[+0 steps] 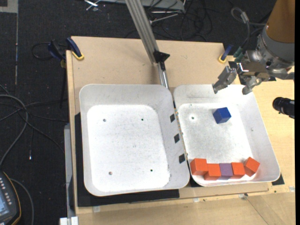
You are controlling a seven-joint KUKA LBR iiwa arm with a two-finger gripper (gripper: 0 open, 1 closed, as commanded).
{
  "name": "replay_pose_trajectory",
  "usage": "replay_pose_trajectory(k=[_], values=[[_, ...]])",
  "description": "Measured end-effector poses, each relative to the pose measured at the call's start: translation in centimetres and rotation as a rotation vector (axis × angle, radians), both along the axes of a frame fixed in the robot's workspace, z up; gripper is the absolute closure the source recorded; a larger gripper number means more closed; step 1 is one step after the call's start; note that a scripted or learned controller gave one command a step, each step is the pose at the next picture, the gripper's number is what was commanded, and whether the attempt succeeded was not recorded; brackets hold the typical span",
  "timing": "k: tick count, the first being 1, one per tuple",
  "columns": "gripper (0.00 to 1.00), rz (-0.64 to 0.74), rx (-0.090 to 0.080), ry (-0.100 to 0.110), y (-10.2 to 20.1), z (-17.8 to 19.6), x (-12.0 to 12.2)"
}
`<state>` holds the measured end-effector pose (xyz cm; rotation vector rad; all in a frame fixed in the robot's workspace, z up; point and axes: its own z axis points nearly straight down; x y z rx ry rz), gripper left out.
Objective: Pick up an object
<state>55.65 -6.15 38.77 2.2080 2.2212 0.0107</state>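
My pincer (233, 84), fingers seemingly apart, hangs over the right bin (265, 139)'s far rim. The blue cube (221, 115) sits alone just nearer; I'd descend squarely astride it.

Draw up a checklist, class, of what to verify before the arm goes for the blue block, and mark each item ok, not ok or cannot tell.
1. Hand open, nothing between its fingers: ok.
2. Blue block lies apart from other blocks: ok.
3. Hand directly above the blue block: not ok; it hangs over the right bin's far rim.
4. Orange blocks and purple block stay clear of the path, along the near wall: ok.
5. Block's faces line up with the fingers: cannot tell.
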Motion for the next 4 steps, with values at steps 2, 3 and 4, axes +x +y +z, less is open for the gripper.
replay_pose_trajectory(k=[2, 3, 4], values=[[0.0, -0.008, 0.002, 0.017, -11.6, -21.1, 2.7], [0.0, -0.002, -0.001, 0.007, -10.6, -29.4, 10.3], [0.0, -0.002, 0.002, 0.013, -6.4, -29.2, 6.4]])
